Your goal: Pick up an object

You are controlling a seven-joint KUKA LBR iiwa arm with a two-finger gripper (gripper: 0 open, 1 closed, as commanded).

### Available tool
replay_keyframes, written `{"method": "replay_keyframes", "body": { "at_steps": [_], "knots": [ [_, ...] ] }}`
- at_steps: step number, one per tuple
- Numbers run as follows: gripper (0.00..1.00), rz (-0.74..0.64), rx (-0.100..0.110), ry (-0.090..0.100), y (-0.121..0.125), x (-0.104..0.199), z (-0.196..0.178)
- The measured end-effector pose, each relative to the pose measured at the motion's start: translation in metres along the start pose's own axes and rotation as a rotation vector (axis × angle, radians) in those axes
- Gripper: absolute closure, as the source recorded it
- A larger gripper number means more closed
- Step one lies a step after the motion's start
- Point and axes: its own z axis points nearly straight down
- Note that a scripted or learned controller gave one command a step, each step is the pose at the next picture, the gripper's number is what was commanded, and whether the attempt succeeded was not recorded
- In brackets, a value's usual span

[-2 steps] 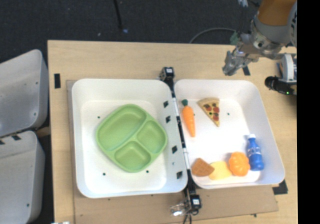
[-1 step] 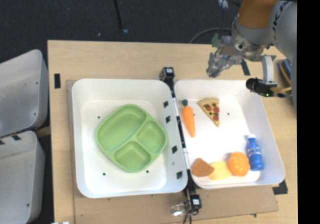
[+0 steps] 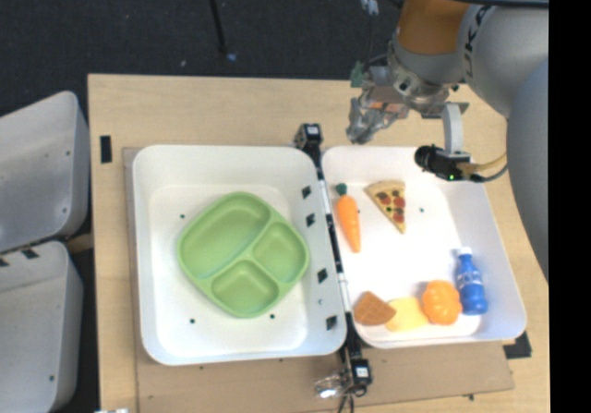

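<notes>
From my seat nothing is picked yet. The end effector point(image 3: 367, 121) hangs above the far rim of the right bin point(image 3: 489, 217), up near the divider between the two bins, and I can't tell from this angle whether it's open or closed; nothing visible in it. All candidate objects sit on the right bin floor: carrot point(image 3: 348, 221) along the left wall, pizza slice point(image 3: 388, 202) just beside it toward the middle, blue bottle point(image 3: 469, 282) by the right wall, orange fruit point(image 3: 441, 301) touching or nearly touching the bottle, then a pale yellow piece point(image 3: 404, 313) and a brown piece point(image 3: 374, 309) along the near wall. The left bin point(image 3: 157, 328) holds a green divided plate point(image 3: 244, 254). I'd judge the whole job is left: choose a target, descend, close, lift. Carrot and pizza slice are nearest to the end effector, so likely first picks. The near-wall cluster looks crowded, riskier grasp.
</notes>
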Motion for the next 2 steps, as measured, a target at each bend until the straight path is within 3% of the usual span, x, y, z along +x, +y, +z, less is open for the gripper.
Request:
{"method": "replay_keyframes", "body": {
  "at_steps": [2],
  "knots": [
    [1.00, 0.002, 0.001, -0.001, -0.018, 0.099, 0.015]
  ]
}}
